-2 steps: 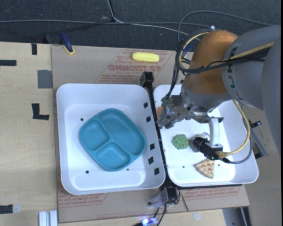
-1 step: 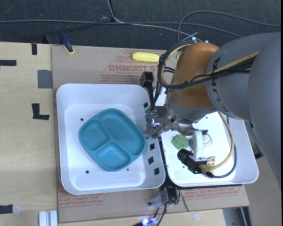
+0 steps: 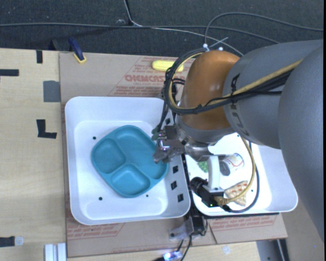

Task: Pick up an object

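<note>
On my far left lies the pale wooden bench [image 3: 22, 162], marked with black tape, and on it a cardboard sheet [image 3: 136, 80] with red print that carries both bins. A small yellow thing [image 3: 163, 65] lies on the cardboard beyond the bins.

The left bin [image 3: 76, 145] holds a blue plate [image 3: 127, 159] with three compartments, lying flat near the middle of the floor and reaching toward the bin's right wall. Nothing sits on the plate.

My gripper [image 3: 163, 148] hangs at the plate's right rim, just inside that wall, so the rim and the wall crowd me on either side. It looks to be at or touching the rim, but from above my own wrist covers it. I cannot tell whether I am open or closed, nor whether I hold anything.

Further right, my arm hides much of the right bin [image 3: 282, 200]. Below it I see a small green thing [image 3: 202, 166], a whitish thing with red marking [image 3: 231, 162], and a tan thing [image 3: 236, 190] near the front wall.
</note>
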Controlling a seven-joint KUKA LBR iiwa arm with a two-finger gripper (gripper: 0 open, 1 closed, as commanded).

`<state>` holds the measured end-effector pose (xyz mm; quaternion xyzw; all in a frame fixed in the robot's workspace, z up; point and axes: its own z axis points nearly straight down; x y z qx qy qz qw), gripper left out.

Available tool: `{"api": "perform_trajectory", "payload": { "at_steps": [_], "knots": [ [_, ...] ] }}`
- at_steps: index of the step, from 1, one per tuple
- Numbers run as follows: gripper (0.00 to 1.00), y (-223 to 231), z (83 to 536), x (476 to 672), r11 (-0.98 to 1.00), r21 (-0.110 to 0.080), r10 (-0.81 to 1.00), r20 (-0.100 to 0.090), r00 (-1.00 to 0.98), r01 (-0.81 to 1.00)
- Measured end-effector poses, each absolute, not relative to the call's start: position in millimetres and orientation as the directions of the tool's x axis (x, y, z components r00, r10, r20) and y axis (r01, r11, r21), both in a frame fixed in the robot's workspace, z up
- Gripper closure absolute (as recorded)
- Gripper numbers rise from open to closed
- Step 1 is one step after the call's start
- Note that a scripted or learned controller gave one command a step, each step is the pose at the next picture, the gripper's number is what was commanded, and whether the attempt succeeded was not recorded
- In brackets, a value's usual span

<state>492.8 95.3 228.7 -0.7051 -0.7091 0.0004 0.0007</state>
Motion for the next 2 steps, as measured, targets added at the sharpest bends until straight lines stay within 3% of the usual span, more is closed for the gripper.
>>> {"api": "perform_trajectory", "payload": {
  "at_steps": [1,2],
  "knots": [
    [1.00,100.9,226.7,484.8,0.002,-0.004,1.000,-0.001,-0.002,1.000],
    [0.00,100.5,226.8,485.0,0.002,-0.003,1.000,-0.001,-0.002,1.000]
  ]
}}
